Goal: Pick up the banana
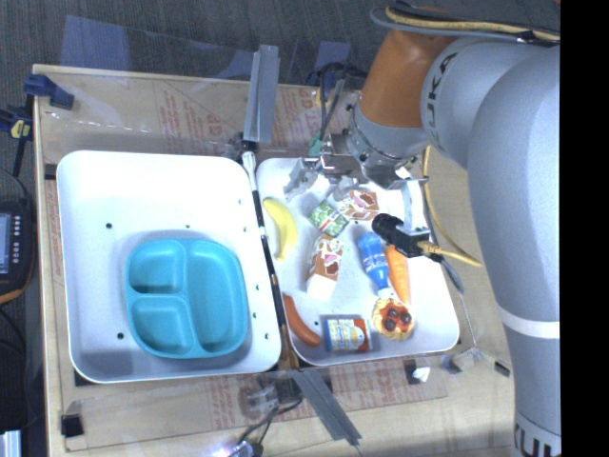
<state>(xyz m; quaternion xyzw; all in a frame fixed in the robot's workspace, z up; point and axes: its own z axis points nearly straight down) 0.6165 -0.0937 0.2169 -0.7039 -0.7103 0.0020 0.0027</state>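
The gripper is seen at the upper left part of the right bin, hanging from the grey arm with its orange band; whether it is released or clenched cannot be told, and nothing can be made out in its grasp. The banana is found just below and to the left of the gripper, lying along the left wall of the right bin, apart from the gripper. To the right of the banana a green packet and a small carton are seen, and further right a blue bottle beside a carrot. Near the bin's front edge a sausage, a can and a pastry with berries are laid. In the left bin a blue divided tray is placed.
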